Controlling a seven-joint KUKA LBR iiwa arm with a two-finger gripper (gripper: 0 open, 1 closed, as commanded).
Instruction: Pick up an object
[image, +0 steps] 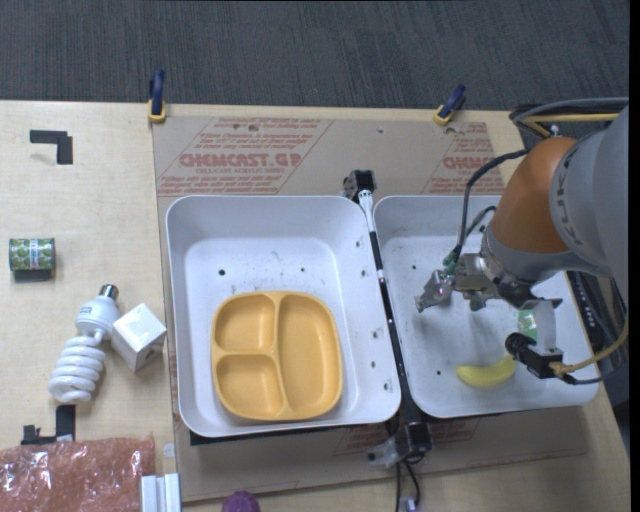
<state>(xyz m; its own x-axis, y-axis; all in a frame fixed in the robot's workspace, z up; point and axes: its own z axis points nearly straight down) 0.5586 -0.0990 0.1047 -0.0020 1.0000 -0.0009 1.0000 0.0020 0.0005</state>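
- Nearest the camera, a yellow banana lies at the front edge of the right bin, its right end tucked under the arm's cabling; a descent from here could snag that cable or shove the fruit against the wall.
- Mid-bin, the gripper hangs above bare floor, apart from the banana, nothing between its fingers; whether they are spread or closed cannot be told, so a grasp here likely closes on air.
- Farther left, the yellow divided plate sits in the left bin, well apart.
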